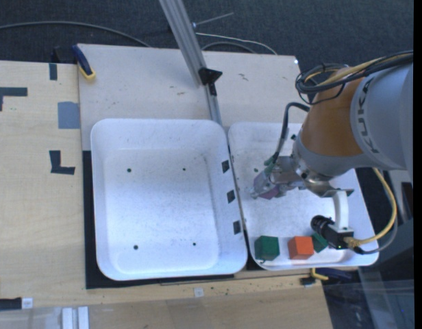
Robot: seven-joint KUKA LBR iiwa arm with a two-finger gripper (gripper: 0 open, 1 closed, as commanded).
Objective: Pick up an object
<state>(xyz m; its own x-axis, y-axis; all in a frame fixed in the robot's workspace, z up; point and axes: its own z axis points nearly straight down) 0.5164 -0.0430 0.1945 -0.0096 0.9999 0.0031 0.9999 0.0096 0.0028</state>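
1. The bench point(33, 204) is a pale wooden surface. It carries two shallow white bins side by side and several dark tape marks on its left part.
2. The arm point(348, 122) enters from the right of the view. It is grey with an orange band and hangs over the right bin.
3. The left bin point(163, 197) is the wider of the two. Its floor shows fine dark specks and four small dark dots.
4. The right bin point(283, 218) touches the left bin along their shared rim. Three small black tabs sit on that rim.
5. A metal rail point(183, 36) runs at a slant from the top edge of the view down to the far rims, where the bins meet.
6. The tool point(267, 186) is positioned low over the left half of the right bin, near the shared rim. Whether it is open or closed cannot be told. A small mauve patch shows at its tip; what it is cannot be told.
7. The green block point(267, 247) lies in the near left corner of the right bin, apart from the tool.
8. The orange block point(301, 247) lies just to the right of the green block, against the near rim.
9. A blue and yellow clamp point(83, 62) grips the far left corner of the bench.
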